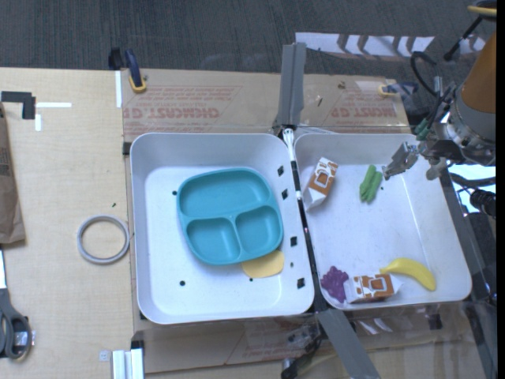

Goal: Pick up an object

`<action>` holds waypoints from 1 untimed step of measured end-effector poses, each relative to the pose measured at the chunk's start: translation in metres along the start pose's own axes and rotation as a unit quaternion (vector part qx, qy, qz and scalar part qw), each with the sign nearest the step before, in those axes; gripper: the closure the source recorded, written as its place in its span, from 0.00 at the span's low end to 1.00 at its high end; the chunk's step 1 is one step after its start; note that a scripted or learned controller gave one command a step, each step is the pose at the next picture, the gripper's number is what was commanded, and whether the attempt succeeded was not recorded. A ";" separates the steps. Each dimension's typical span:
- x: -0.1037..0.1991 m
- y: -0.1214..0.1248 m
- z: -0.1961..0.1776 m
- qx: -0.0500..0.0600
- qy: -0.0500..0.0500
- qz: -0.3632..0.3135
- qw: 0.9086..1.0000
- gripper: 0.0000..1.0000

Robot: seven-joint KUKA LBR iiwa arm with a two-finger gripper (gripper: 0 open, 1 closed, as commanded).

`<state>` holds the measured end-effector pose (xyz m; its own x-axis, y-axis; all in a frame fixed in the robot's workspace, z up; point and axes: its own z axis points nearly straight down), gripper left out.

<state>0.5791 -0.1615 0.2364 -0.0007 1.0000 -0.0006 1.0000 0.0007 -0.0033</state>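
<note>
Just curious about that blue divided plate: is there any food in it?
Empty. All three compartments of the blue divided plastic plate show bare blue; a yellow piece lies outside it, tucked beside its lower edge.

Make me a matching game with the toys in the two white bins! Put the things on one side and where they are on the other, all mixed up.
Things:
1. blue tray
2. banana
3. green pod
4. tape ring

Places:
A. right bin, near corner
B. on the bench, left of the bins
C. left bin
D. right bin, far part, beside the gripper

Pairs: 1-C, 2-A, 3-D, 4-B
</note>
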 end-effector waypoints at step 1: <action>-0.006 0.033 0.142 -0.001 0.000 -0.042 0.999 0.00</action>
<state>0.6119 -0.1672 0.0940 -0.0854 0.9963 -0.0008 0.9963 0.0854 -0.0005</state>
